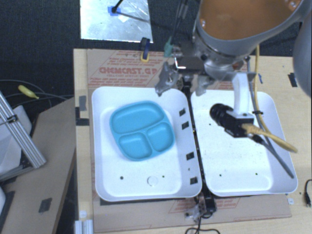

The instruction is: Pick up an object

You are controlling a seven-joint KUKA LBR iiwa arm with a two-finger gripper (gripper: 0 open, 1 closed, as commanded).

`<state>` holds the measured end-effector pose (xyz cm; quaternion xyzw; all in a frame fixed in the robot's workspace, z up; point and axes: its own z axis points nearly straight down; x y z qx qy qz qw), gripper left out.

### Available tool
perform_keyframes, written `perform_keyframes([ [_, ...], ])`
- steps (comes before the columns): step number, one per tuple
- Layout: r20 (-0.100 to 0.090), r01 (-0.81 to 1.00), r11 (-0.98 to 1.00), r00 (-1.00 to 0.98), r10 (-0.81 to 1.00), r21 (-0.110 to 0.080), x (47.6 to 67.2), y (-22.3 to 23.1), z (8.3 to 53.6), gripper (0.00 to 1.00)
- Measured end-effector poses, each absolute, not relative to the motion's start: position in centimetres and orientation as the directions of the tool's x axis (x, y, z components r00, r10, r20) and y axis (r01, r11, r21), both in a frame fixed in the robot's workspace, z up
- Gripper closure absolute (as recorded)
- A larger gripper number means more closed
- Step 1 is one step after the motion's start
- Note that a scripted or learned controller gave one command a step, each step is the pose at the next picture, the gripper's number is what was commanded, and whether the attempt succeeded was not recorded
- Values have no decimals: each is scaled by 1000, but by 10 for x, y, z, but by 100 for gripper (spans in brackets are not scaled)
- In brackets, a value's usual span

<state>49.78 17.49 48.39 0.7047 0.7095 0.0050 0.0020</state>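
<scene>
Plainly, the pick is at the approach step: nothing is lifted yet. The only loose thing I can make out to pick is a blue divided plate. It lies flat in the left bin, a little toward that bin's far side, with three compartments facing up. It seems to touch neither side wall, though its right edge comes near the ridge where the two bins meet. The right bin sits just beside the left one on the counter, over a printed cardboard sheet.

The tool hangs over the far end of that shared ridge, near the far rims of both bins. It is apart from the plate, beyond its far right corner. The arm's grey and orange bulk covers much of it, so I cannot tell how far open it is. Nothing shows in its grasp.

My judgement is that the next move calls for a shift to the left and toward the near side, to bring the tool over the plate, and then a descent. The plate is broad, shallow and smooth, so a grasp across its body looks unlikely. Its raised rim or one of the inner dividers seems the better place to pinch. The risk, I think, is that the plate slides or tips on the slick bin floor rather than coming up.
</scene>
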Motion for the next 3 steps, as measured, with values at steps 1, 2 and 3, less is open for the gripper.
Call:
perform_keyframes([
  [1, 3, 1000, 10, -10, 1000, 3, 485, 238, 487, 0],
  [2, 4, 1000, 7, -7, 1000, 4, 487, 235, 498, 100],
  [3, -1, 1000, -2, 2, 1000, -2, 503, 183, 443, 100],
])
